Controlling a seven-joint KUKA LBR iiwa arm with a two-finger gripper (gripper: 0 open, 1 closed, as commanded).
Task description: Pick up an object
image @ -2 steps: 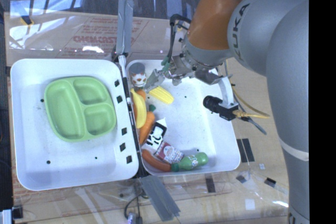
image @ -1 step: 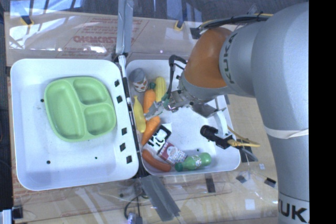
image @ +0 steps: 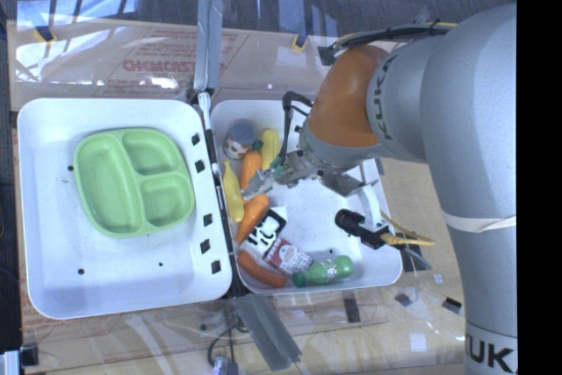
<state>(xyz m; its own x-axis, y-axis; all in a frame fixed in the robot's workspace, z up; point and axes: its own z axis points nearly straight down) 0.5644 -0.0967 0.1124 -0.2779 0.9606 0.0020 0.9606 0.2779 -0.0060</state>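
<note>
The right bin [image: 320, 215] holds a pile of toy food along its left side. An orange carrot [image: 250, 165] lies beside a yellow banana [image: 232, 193], with a second carrot [image: 254, 213] just below. My gripper [image: 262, 181] hangs low between the two carrots, reaching in from the right under the orange-banded wrist [image: 347, 101]. It is close over the carrots, and nothing can be made out in its grasp. A yellow corn piece [image: 270, 147] and a small round toy [image: 239, 140] lie further back.
A black-and-white card [image: 269, 229], a red sausage [image: 261, 270], a red-and-white packet [image: 290, 257] and a green bottle [image: 326, 270] lie along the right bin's front. The left bin [image: 53, 259] holds a green divided plate [image: 133, 180]. A divider [image: 211, 180] separates the bins.
</note>
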